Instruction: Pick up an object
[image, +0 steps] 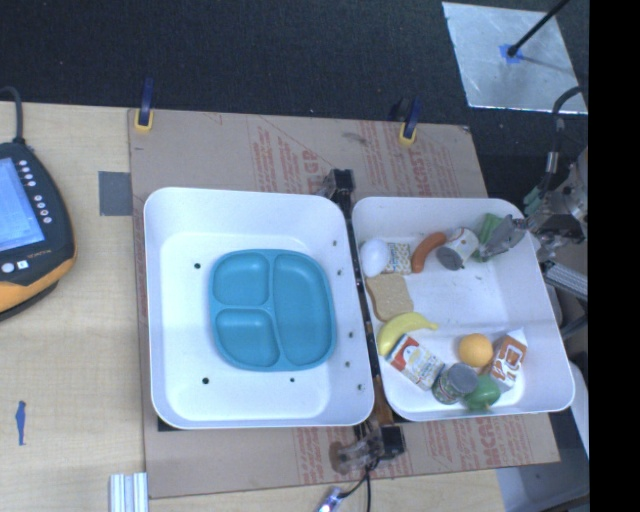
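Where the arm reaches in from the right edge, its hand (515, 232) sits over the upper right corner of the right bin (535, 300), and whether it is released, clenched or grasping anything cannot be told from this view. A grey-green object (492, 231) lies just at the hand, too blurred to name.

Two shallow white bins rest side by side on a sheet of brown cardboard (300, 150), which lies on a pale wooden surface (70, 400). The left bin (165, 300) holds a blue divided plate (271, 308) with three compartments, lying flat near its middle.

The right bin holds the small items that could be picked up. Along its upper edge, from left to right, lie a white ball (373, 257), a small patterned packet (399, 257), a reddish-orange sausage (429, 250), and a white cup (458, 246) tipped on its side. Below them, near the left wall, lies a slice of toast (389, 295), with a yellow banana (405, 327) just beneath it. Along the lower edge lie a red and white carton (415, 360), a grey can (460, 381), an orange (475, 349), a green item (482, 395) and a second red and white carton (509, 359), all crowded close together.

An orange and black control pendant (28, 225) rests on the surface at far left. Two clamps with yellow tips (144, 115) pin the cardboard's upper edge.
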